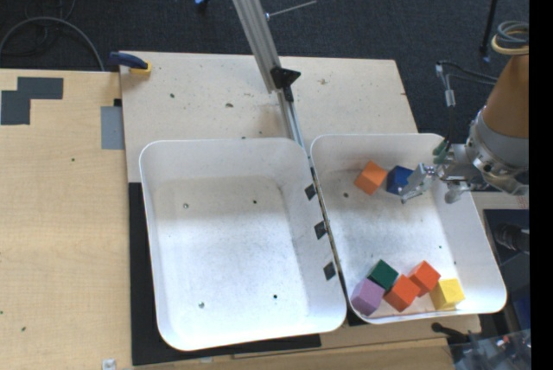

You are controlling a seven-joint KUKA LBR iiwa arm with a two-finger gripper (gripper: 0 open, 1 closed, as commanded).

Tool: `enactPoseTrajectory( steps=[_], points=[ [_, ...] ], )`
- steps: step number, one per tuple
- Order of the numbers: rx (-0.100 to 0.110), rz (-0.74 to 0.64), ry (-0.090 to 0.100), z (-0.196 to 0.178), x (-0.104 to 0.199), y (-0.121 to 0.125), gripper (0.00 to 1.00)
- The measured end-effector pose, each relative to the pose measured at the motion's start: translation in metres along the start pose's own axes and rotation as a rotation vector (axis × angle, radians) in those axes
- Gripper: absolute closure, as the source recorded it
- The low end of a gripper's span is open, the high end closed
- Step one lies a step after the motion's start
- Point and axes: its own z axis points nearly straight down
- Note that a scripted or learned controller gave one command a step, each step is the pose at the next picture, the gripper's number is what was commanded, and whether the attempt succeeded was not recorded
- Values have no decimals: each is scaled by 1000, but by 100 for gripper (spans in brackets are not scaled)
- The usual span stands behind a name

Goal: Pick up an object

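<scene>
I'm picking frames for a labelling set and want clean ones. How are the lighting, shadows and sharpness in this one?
Camera view: even, soft light; a grey shadow patch spreads across the left bin; no strong glare. The blocks, like the orange block, read clearly; the gripper beside the blue block looks slightly soft, its fingers hard to resolve.

In the right bin, two blocks block the 12 o'clock part: an orange cube touching a blue cube. A cluster of five blocks fills the 6 o'clock corner. Between these groups the middle floor is open. The left bin has a bare floor. A slanted metal rail stands over the divider at 12 o'clock.
</scene>
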Motion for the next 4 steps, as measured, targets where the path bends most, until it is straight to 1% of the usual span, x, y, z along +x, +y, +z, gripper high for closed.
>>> enactPoseTrajectory(
  steps=[1,2,3,4],
  points=[
    [-15,2,-4,-109,12,-13,0],
    [-10,1,-2,-126,38,-4,0],
    [-4,0,-3,-61,28,67,0],
    [3,6,0,50,12,40,0]
  ],
)
